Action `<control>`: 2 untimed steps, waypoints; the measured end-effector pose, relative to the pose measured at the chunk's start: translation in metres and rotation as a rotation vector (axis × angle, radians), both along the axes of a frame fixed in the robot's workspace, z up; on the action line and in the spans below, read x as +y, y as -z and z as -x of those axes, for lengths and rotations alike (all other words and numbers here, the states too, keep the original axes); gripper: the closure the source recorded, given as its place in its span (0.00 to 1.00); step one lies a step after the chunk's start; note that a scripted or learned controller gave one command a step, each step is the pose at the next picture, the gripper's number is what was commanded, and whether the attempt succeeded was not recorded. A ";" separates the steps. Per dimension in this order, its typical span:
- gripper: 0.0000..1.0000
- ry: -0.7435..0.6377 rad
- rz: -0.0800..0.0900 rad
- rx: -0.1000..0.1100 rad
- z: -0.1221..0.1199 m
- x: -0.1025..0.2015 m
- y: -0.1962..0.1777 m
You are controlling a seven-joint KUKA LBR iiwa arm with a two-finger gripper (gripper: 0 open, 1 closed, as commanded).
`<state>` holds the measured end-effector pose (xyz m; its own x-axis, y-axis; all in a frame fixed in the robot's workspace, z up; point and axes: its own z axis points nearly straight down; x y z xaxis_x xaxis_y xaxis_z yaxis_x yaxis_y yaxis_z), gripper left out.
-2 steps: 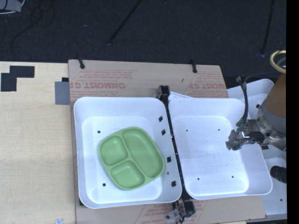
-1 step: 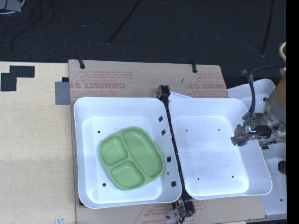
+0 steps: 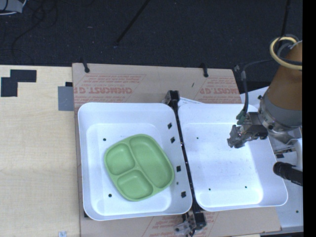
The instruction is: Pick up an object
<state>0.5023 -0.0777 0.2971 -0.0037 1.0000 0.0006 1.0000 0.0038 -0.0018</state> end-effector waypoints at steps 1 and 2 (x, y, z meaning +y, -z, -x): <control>1.00 0.001 0.000 0.000 -0.015 0.049 0.001; 1.00 0.000 0.000 0.000 -0.040 0.096 0.010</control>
